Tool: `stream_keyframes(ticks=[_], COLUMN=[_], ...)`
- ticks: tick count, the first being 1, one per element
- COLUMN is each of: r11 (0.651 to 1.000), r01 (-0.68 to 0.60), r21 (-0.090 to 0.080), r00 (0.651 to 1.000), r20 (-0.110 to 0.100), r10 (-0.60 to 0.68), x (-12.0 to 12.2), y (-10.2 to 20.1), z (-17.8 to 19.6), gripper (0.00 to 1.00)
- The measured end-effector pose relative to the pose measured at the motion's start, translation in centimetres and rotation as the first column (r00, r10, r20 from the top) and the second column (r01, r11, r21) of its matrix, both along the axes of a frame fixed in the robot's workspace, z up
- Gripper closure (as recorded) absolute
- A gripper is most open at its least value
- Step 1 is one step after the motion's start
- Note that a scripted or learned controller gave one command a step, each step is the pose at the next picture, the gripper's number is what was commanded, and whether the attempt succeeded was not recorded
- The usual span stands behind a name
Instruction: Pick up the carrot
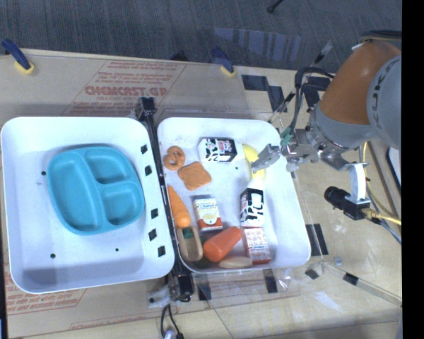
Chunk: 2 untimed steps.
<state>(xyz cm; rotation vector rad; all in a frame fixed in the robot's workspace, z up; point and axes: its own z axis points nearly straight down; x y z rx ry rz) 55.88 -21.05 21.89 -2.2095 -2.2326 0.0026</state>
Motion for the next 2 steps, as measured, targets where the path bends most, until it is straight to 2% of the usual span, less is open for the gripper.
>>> stream_keyframes(ticks=[1,2], r11=[0.997,0.998], r01=[0.082,-0.067], r21=[-0.001,0.005], r00=[0.997,0.998], r20=[0.001,-0.01], r10=[-0.082,0.067], x=[5.3,4.4], y=[0.1,9.8], z=[0.9,-9.1], gripper=[0.0,0.0])
